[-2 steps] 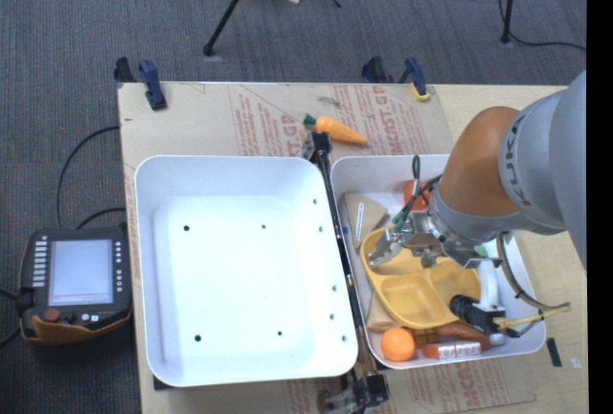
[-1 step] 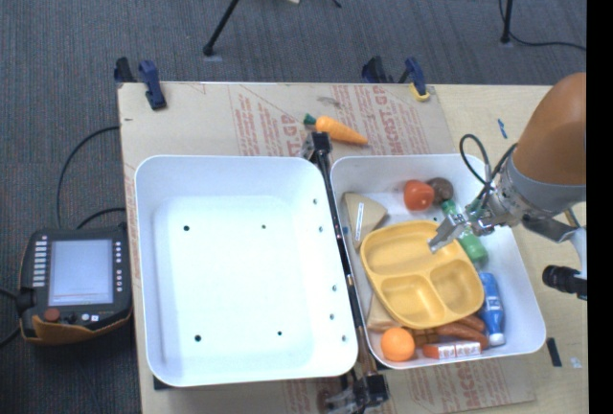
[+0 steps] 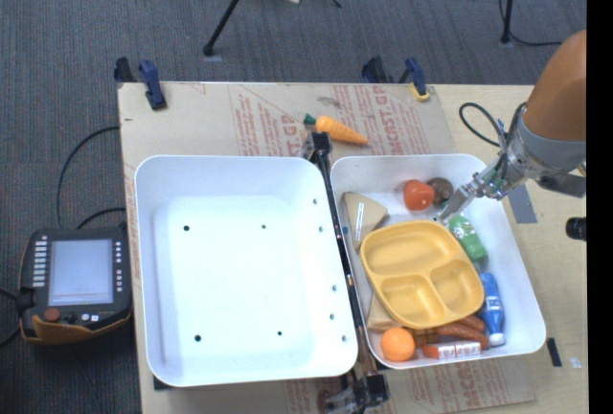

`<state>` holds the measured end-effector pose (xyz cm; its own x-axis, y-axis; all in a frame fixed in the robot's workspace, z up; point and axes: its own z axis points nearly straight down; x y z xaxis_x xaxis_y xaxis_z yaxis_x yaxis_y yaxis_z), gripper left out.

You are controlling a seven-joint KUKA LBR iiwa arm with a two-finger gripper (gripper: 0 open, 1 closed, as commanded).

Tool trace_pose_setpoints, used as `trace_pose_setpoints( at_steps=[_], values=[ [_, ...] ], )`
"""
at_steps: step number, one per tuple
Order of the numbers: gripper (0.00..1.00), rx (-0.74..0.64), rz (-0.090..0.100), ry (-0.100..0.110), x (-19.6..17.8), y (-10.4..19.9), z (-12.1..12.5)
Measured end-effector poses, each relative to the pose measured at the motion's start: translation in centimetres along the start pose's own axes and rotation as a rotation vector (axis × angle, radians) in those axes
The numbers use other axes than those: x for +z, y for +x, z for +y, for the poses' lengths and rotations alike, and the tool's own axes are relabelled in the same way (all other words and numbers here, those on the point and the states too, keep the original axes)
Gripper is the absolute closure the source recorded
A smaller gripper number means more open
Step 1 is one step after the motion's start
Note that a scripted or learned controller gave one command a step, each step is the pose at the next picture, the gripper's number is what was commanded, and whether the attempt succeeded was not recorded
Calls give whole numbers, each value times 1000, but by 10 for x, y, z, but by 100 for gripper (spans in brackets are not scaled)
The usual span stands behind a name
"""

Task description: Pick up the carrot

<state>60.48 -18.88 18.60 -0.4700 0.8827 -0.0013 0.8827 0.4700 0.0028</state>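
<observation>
- The carrot (image 3: 340, 128) is seen lying on the bare worktop (image 3: 239, 120), outside both bins, just behind the gap where the left bin (image 3: 153, 211) and right bin (image 3: 517, 259) meet; green top points left, orange tip points right.
- The pincer (image 3: 458, 202) is placed over the right bin, near the tomato (image 3: 418, 195) and a dark round item (image 3: 441, 188), well apart from the carrot.
- Pincer state: cannot be told, the tip is too small and blurred; nothing is seen held.
- Carrot is judged a toy: light, stiff, smooth skin, probably a bit slippery; not fragile.
- Tapered shape is noted, so a squeeze near the thin tip is likely to push it out.
- Hold is best taken across the thick middle, jaws set crosswise to its long axis.
- It lies flat and low on the worktop, so a deep descent is needed; rolling is possible if it is nudged off-centre.
- A black clamp (image 3: 319, 146) at the bin edge sits just beside the leafy end; clearance should be watched there.
- Yellow tray (image 3: 421, 273) and other food in the right bin are left out of the job.
</observation>
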Motion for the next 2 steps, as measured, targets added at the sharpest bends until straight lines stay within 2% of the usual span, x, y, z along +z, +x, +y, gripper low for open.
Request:
trace_pose_setpoints(
  at_steps=[1,2],
  values=[
    [0,66,14,13,67,103,-70],
    [100,77,9,7,55,98,-70]
  ],
)
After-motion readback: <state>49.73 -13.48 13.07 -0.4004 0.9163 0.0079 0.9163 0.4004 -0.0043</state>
